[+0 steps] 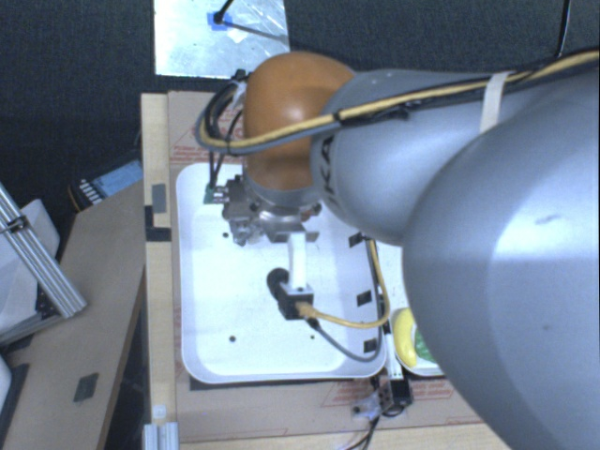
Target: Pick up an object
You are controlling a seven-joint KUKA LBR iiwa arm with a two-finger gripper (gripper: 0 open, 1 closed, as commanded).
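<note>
Grey arm's [487,204] gripper [247,219] hangs over the left shallow white bin [220,293] (whether open or closed, I cannot tell). A rounded yellow-and-green object [410,337] lies near the worktop's [262,403] front edge, half hidden by the arm.

Robotics lab: a large grey robot arm [487,214] above a shallow white plastic bin [220,298], a silver aluminium framing rail [39,262] alongside.

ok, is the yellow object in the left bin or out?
Out. The yellow object lies beyond the right rim of the left bin, half hidden under the arm.
</note>
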